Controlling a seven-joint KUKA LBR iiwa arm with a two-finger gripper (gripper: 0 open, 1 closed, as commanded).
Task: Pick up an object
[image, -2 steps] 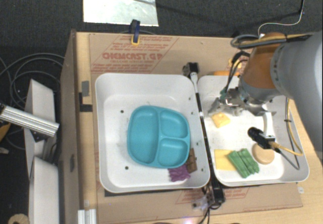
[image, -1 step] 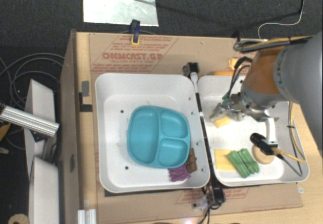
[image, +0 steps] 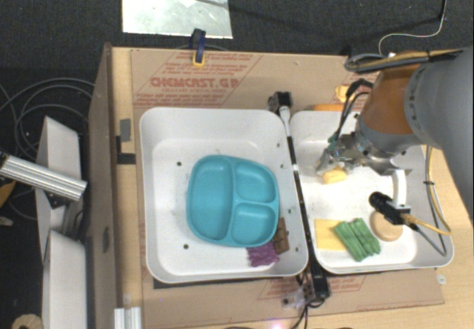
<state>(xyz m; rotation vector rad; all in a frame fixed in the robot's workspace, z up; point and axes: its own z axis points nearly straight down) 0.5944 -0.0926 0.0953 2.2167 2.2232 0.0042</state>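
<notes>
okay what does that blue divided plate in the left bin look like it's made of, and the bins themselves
Blue divided plate: probably moulded plastic, a uniform turquoise with a soft, semi-matte sheen and rounded compartment ridges. Left bin and right bin: also likely plastic, smooth plain white with thin, rounded, raised rims; a coated metal can't be ruled out from this view.

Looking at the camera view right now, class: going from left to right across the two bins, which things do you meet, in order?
Teal divided plate → purple piece → brown piece → yellow flat block → green item → round tan item. The gripper and the yellow thing under it overlap the same stretch, so they are left out.
</notes>
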